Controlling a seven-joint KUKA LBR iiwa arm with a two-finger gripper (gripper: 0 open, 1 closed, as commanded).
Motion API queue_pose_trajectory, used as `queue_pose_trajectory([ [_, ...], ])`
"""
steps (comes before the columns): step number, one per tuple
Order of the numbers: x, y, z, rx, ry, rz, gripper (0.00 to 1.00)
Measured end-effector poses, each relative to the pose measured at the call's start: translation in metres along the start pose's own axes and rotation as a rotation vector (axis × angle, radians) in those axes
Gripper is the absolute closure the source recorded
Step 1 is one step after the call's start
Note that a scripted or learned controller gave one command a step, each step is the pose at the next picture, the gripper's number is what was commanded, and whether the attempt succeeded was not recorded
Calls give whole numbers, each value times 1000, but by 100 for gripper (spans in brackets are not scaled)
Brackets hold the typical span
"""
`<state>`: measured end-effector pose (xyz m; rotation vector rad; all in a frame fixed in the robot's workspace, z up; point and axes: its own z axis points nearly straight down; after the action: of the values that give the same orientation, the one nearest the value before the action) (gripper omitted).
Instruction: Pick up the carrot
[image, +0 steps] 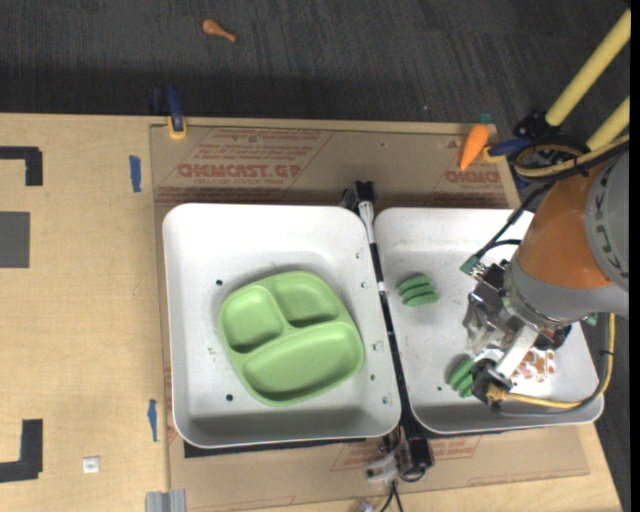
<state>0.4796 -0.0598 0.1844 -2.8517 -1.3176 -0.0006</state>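
Plainly, the carrot (474, 146) lay on the counter (90, 300) past the far edge of the right bin (425, 232), well apart from the hand (483, 335) hanging over that bin; whether the hand was apart or together couldn't be told.

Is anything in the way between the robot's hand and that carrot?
Only the right bin's far rim: the gripper is over that bin, the carrot lies outside, on the board beyond it.

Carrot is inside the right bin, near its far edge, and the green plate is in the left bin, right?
Not quite. The camera view shows the carrot outside the right bin, on the brown board past its far edge. The green plate is in the left bin, as you said.
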Motion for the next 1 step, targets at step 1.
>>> queue_pose_trajectory([
  [1, 27, -17, -65, -1, 0, -274, 100],
])
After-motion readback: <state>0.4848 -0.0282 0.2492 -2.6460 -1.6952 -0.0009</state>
